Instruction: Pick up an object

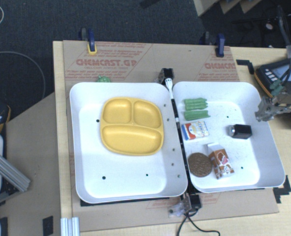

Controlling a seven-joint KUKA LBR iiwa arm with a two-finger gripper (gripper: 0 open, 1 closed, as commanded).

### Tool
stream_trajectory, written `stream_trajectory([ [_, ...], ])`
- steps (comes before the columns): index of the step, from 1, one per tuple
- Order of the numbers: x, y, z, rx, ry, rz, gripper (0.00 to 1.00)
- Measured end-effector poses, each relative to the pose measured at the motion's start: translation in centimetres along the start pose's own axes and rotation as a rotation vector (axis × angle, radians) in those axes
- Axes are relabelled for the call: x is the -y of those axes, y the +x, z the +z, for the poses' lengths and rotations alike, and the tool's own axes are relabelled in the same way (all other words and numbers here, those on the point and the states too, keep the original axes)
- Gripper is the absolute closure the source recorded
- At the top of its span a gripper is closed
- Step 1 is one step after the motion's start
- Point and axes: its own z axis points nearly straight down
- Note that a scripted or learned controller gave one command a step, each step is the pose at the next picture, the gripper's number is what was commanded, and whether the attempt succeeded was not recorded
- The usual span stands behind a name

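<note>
A white bin (224,86) lies directly beside the gripper (267,110), its twin (130,178) beyond it on the far side. Both rest on a printed cardboard sheet (135,58), pinned by one blue clamp (220,44) near the gripper and another (90,39) well away. Dark carpet (62,9) surrounds the bench.

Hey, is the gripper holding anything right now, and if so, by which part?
Nothing is held. The gripper sits at the right bin's right rim, apart from the small black block and the other items.
</note>
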Motion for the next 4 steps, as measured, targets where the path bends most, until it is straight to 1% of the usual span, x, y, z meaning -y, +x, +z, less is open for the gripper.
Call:
stream_trajectory([
  [1,0.0,-2.2,0.9,-0.004,0.007,-0.005,1.0],
  [2,-0.3,0.4,0.7,-0.006,0.006,-0.011,1.0],
  [3,-0.1,-5.4,-3.7,0.0,-0.002,-0.003,1.0],
  [4,0.1,-2.2,7.0,-0.009,0.017,-0.009,1.0],
])
